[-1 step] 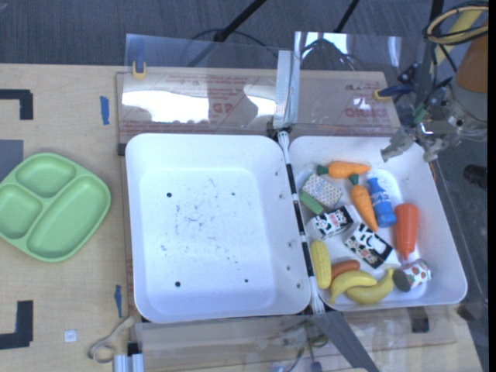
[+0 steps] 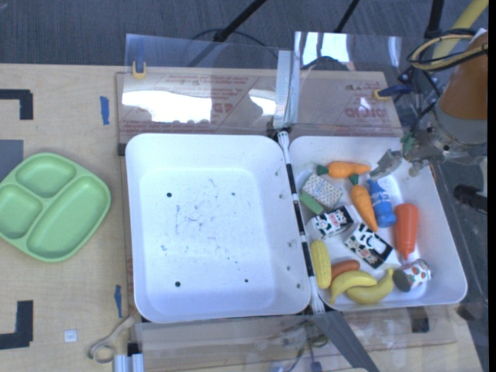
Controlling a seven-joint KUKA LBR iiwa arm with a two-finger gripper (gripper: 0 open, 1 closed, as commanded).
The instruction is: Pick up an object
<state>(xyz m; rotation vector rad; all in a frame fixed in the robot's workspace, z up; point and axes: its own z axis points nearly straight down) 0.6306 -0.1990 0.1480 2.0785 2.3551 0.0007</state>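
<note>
The pincer (image 2: 404,161) was held released above the right bin (image 2: 449,242), nothing grasped. The approach was judged under way; a descent onto the blue bottle (image 2: 380,204) was called for next.

To my far side a green divided plate (image 2: 51,206) rests on the desk (image 2: 62,91), with blue tape (image 2: 104,109) near it.

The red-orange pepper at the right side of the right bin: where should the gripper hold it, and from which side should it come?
Probably from straight above, closing across the middle of the red-orange pepper. It lies lengthwise up and down the picture, so its narrow width suits the gripper. Bare floor shows on its right; the blue bottle crowds its upper left.
</note>
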